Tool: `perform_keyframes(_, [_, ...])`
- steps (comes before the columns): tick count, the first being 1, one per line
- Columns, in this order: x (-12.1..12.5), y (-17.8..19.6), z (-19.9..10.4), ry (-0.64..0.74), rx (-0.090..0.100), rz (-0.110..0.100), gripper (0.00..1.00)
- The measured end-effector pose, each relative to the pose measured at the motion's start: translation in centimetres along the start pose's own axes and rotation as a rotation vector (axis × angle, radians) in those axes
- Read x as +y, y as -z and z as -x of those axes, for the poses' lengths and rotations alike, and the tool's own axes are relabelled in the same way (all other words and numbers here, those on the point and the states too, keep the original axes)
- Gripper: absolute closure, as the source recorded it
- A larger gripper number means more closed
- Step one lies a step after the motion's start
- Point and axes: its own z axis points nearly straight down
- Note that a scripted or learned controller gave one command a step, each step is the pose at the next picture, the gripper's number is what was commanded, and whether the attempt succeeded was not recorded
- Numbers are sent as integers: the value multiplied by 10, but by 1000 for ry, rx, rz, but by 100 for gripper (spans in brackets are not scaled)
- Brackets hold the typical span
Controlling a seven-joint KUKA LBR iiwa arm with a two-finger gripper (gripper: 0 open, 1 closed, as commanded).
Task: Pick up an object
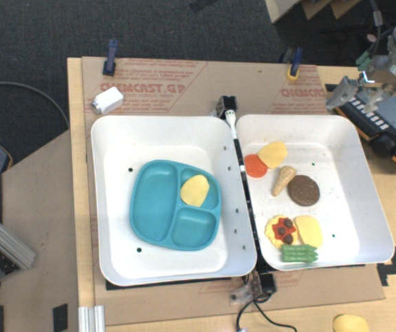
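The arm (384, 81) is running off the right edge, its fingers too indistinct to read. Far below them, a yellow object (350, 323) is being cut by the bottom edge.

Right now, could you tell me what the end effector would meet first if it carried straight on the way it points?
Probably the right bin's far-right rim. The end effector points left and slightly down; depth is unclear.
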Motion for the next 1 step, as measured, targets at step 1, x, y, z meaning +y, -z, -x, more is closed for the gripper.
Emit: perform_keyframes(1, [-37, -140, -61, 4, 7, -16, 0])
